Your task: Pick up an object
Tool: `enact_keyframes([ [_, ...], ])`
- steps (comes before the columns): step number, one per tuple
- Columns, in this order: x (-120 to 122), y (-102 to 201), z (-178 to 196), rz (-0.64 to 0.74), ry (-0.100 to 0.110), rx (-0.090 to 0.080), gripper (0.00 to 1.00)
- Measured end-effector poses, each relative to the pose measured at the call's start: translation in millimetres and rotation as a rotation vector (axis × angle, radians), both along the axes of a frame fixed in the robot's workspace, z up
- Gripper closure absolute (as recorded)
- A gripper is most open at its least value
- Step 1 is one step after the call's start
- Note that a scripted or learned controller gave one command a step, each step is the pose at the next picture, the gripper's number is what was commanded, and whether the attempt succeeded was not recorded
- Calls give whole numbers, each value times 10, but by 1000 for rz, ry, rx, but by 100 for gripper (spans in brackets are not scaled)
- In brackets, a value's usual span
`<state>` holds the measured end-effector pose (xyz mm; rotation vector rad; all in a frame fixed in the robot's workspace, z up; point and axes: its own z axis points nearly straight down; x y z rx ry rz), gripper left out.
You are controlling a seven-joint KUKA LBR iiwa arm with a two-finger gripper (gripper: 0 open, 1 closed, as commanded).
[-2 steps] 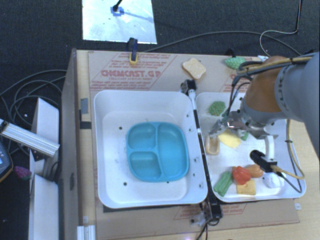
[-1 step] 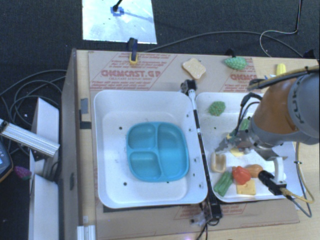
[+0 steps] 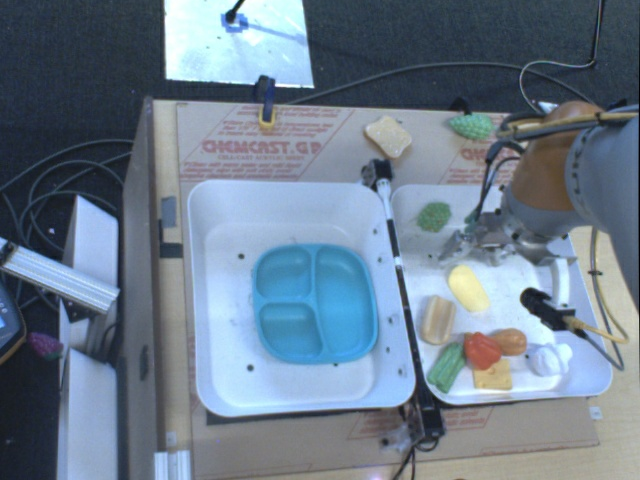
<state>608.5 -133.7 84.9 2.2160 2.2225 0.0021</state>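
Right bin [image 3: 590, 383]: gripper [image 3: 470, 245] (fingertips blurred) above yellow piece [image 3: 468, 289].

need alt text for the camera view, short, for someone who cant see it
A grey robot arm with an orange band reaches from the right, its gripper low over the right white bin, just above a yellow toy food piece among other toy foods. The left white bin holds a blue divided plate.

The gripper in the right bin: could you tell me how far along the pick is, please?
Done: the gripper is down inside the right bin. In hand: nothing visibly; it hangs just above the yellow piece. Left: grasping and lifting an item; whether its fingers are closed is unclear.
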Motion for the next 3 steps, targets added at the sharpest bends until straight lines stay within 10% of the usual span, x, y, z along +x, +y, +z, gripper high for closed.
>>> enact_keyframes([
  [1, -231, 419, -6, 1, 2, 2, 0],
  [2, 512, 230, 420, 2, -2, 0, 0],
  [3, 603, 479, -6, 2, 2, 1, 0],
])
